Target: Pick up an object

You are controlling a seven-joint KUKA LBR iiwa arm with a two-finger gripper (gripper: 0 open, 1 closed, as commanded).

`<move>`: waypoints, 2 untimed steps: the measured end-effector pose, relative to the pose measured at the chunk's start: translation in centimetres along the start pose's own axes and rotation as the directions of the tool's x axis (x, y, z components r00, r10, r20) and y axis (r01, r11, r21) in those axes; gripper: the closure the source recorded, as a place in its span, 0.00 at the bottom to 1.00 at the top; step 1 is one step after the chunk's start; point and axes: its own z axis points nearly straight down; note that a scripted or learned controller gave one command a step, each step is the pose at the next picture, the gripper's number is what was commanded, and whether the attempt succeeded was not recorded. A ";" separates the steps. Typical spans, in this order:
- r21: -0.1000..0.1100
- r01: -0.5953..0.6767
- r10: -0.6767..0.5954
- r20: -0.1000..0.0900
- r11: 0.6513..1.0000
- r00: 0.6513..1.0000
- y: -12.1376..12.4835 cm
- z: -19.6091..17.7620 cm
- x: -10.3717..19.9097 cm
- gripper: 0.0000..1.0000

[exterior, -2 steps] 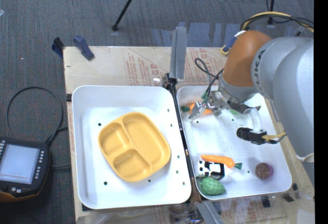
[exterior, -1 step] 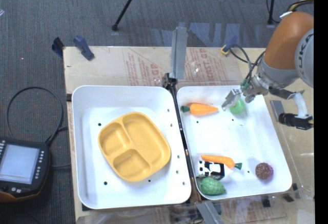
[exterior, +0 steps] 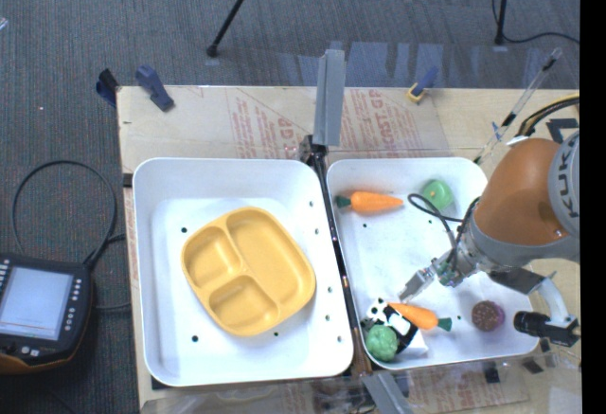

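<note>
My gripper (exterior: 419,285) hangs low over the right bin (exterior: 398,242), reaching in from the right, and sits just above a small orange carrot (exterior: 417,315) near the bin's front. Beside that carrot lie a black-and-white toy (exterior: 379,315) and a green ball-like item (exterior: 383,341) in the front left corner. A larger carrot (exterior: 374,203) lies at the back of the bin, with a green object (exterior: 437,192) to its right. A maroon ball (exterior: 488,315) rests at the front right, under the arm. Nothing shows in the gripper.
The left bin (exterior: 161,213) holds a yellow divided plate (exterior: 248,268). A grey post (exterior: 329,104) stands behind the seam between the bins. A black cable (exterior: 431,208) curls over the right bin's back. A teach pendant (exterior: 38,308) lies on the floor to the left.
</note>
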 end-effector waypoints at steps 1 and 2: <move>-0.004 0.230 -0.230 0.006 0.973 0.973 -2.6 -0.2 4.3 0.00; -0.004 0.220 -0.220 0.002 0.976 0.976 -2.8 -1.0 4.1 1.00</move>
